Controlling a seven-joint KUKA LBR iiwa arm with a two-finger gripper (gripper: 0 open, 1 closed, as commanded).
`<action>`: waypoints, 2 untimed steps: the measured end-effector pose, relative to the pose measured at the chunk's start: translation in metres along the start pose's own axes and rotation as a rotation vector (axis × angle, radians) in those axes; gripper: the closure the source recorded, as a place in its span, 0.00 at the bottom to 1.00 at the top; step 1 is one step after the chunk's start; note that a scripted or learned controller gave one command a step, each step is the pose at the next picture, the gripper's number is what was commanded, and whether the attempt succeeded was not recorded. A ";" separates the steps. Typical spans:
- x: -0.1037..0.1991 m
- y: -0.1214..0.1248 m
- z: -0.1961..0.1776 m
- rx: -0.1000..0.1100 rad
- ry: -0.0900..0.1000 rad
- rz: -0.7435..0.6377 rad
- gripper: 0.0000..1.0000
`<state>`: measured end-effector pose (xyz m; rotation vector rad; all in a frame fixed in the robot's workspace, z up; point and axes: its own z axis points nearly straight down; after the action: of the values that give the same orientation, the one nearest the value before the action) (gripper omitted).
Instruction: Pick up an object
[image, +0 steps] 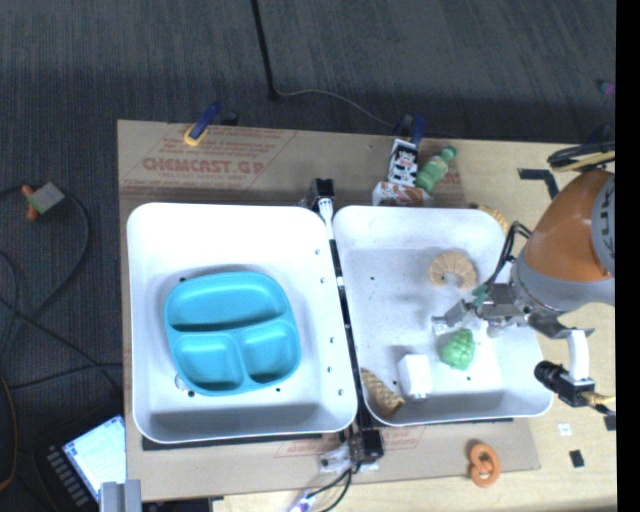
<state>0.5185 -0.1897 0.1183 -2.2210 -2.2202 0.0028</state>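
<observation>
Seen from the fixed camera above the bench, the shallow white right-hand bin (380, 250) serves as the landmark, and the grey arm with its orange band (575, 240) reaches over that bin's right wall. Its two-finger gripper (478, 310) hangs low inside the bin, right of centre, just above a small green bumpy plastic object (459, 350); whether the tool is open, closed or touching anything cannot be told from this angle, and nothing is visibly carried. The green object lies on the bin floor toward the front right, which makes it the likeliest target — so the pick looks not yet done, with the closing and the lift both left. A tan ridged shell-like piece (453, 268) lies just behind the gripper, a small white block (414, 374) sits near the bin's front wall left of the green object, and a brown waffle-patterned cone (381, 391) rests in the front left corner. The bin's left half is bare floor, giving room on that side, while the right wall and front wall stand near the green object. Left of this bin, the matching white left-hand bin (150, 240) holds a blue three-compartment plastic tray (232, 330).
</observation>
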 end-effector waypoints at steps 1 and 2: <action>0.048 -0.032 0.030 -0.012 -0.006 0.002 0.00; 0.048 -0.031 0.019 -0.015 -0.008 0.003 1.00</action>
<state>0.4873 -0.1422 0.0989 -2.2357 -2.2287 -0.0052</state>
